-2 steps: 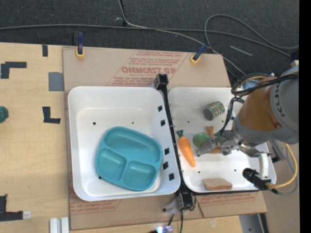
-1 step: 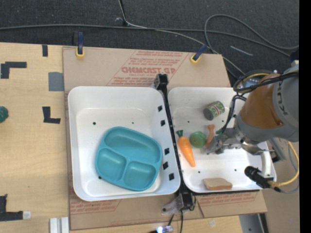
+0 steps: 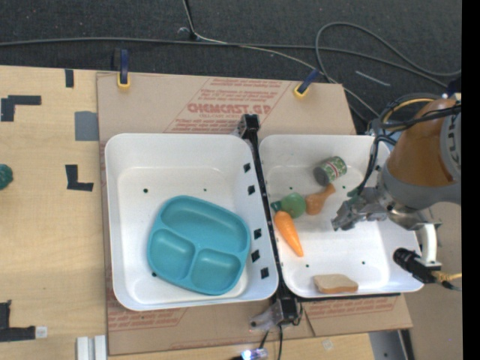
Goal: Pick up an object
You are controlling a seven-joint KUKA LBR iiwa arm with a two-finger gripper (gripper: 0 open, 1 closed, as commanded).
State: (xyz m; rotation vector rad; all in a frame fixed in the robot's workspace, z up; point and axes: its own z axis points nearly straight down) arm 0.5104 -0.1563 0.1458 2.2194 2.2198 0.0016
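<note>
Glossy teal three-compartment plastic tray (image 3: pixel 198 244) (left bin); tapered orange carrot (image 3: pixel 289 233) — right bin; jaws' (image 3: pixel 346 217) opening indiscernible; cardboard lettering (image 3: pixel 229 109) unreadable.

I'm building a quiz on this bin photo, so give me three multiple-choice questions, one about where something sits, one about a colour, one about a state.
1. Where is the divided tray?
A. left bin
B. right bin
C. on the cardboard

2. What colour is that tray?
A. red
B. blue
C. yellow

3. How does the can rest?
A. upright
B. on its side
C. stacked on the carrot

Answers: 1 A, it lies inside the left bin. 2 B, its surface is plainly blue. 3 B, it lies tipped over on the floor of the right bin, apart from the carrot.
</note>
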